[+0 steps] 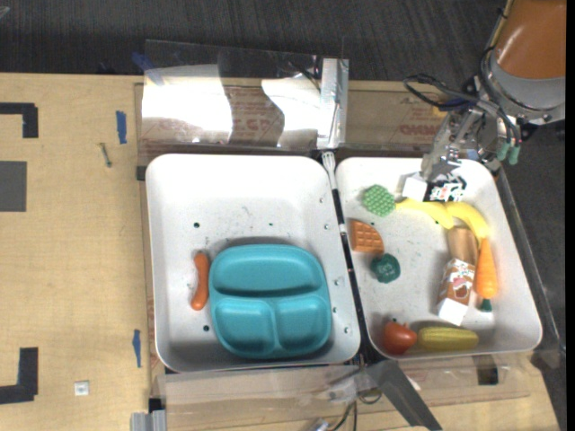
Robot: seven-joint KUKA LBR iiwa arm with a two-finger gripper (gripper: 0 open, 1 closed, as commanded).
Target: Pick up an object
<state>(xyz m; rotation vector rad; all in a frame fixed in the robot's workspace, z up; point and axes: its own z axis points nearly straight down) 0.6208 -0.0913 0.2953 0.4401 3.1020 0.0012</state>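
We see a tan table [72,268] with black tape marks [20,119], dark carpeted floor [225,7] behind, and glare on clear plastic sheeting [234,106].

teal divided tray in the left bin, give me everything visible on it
The teal tray looks like smooth moulded plastic with rounded corners and three compartments: one long one across the far side, two smaller ones nearer the camera. It lies flat, open side up, in the left bin, toward the near wall. An orange sausage-shaped toy lies along its left edge.

Small black-and-white object [445,189] at right bin's [521,326] far edge.
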